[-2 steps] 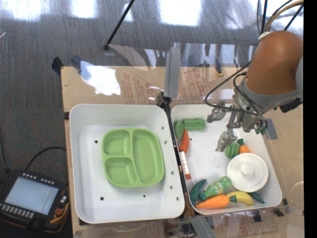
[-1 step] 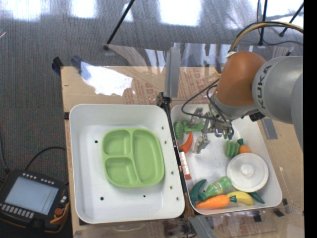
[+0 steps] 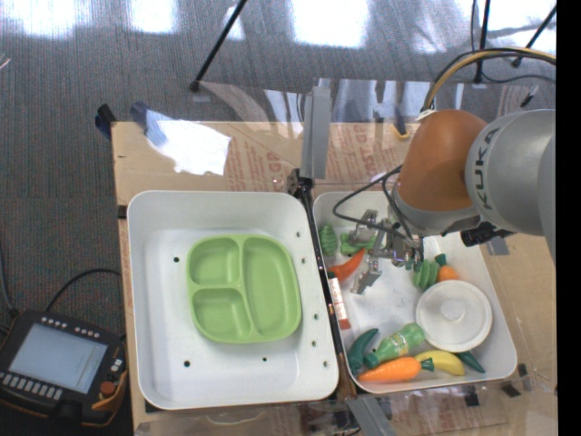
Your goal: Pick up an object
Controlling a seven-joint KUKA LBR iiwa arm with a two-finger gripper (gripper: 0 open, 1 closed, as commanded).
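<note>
- The pincer (image 3: 374, 260) hangs low in the right bin (image 3: 505, 327); I cannot tell its state, and nothing visibly sits in it
- Closest candidate: the red-orange chili (image 3: 348, 265), just to its left and touching the green ridged vegetable (image 3: 328, 240)
- Judgement: centre over the chili's middle, span its narrow width, descend straight, since the bin wall lies close beyond
- The white bowl (image 3: 453, 314) and carrot (image 3: 396, 370) lie farther off, toward the camera

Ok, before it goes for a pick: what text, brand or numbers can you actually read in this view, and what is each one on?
"KUKA": on the grey arm, running up its side.
Red print on the bench's clear sheet: mirrored and blurred, unreadable.
Teach pendant screen and keys: too small to read.
Small green bottle label: too small to read.
</note>
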